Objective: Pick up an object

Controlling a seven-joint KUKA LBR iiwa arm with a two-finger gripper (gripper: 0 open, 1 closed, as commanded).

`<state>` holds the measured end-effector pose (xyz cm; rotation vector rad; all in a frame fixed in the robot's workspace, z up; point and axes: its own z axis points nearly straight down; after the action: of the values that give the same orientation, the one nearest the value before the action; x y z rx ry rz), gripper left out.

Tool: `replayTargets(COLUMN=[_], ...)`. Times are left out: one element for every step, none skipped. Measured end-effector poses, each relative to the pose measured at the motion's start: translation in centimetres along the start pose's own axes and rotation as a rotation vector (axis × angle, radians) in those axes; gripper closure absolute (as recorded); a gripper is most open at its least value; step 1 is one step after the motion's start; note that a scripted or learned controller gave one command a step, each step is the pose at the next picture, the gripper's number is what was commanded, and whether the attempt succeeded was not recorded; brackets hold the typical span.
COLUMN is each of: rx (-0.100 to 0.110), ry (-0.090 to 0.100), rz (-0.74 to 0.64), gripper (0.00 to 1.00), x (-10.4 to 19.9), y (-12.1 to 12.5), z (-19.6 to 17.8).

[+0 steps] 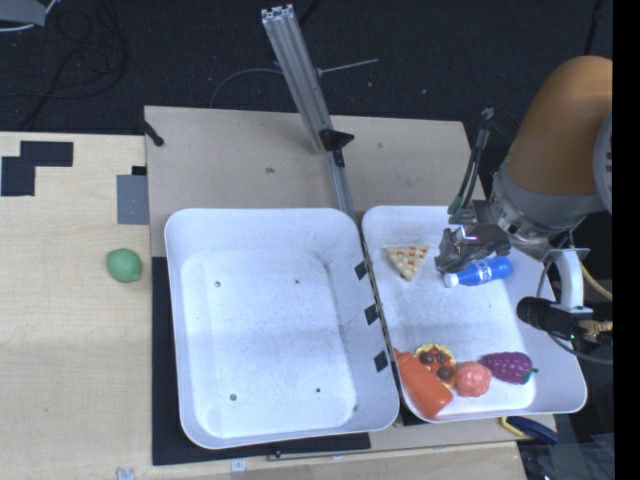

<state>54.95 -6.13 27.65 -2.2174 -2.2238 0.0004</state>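
- One blue bottle [483,271], smooth plastic with a white cap end, lies on its side near the far right edge of the right bin [470,313], its body pointing toward that bin's right rim.
- The gripper [458,252] sits just over the bottle's capped end, touching or nearly touching it; its dark metal fingers are bunched in a cluster, and whether they are spread or pressed together cannot be told, nor whether the bottle lies between them.
- One wedge-shaped slice [407,260], tan with a reddish, bumpy top like pizza, lies just left of the gripper, near the far left corner of the right bin and apart from the bottle.
- Along the near edge of the right bin lie four toy foods in a row: one orange carrot-like cone [422,388] at the near left corner, one small round piece with dark and yellow spots [434,356] just behind it, one pink rounded fruit [472,378] touching them, and one purple grape bunch [508,367], knobbly, toward the near right corner.
- The left bin [265,323] is a shallow white tray with rounded corners and a faintly speckled floor; it stands touching the right bin, with three black clips [372,313] along the shared rim.
- One green ball [124,265], matte and round, rests on the wooden bench [60,348] well left of the left bin.
- One ribbed metal bar [300,73] slants from the bench's far edge toward the seam between the two bins.
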Motion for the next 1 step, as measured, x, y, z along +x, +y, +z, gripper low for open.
replayTargets(rx=[0.0], ry=[0.0], rz=[0.0], gripper=[1.0], x=[4.27], y=[2.63], z=[0.44])
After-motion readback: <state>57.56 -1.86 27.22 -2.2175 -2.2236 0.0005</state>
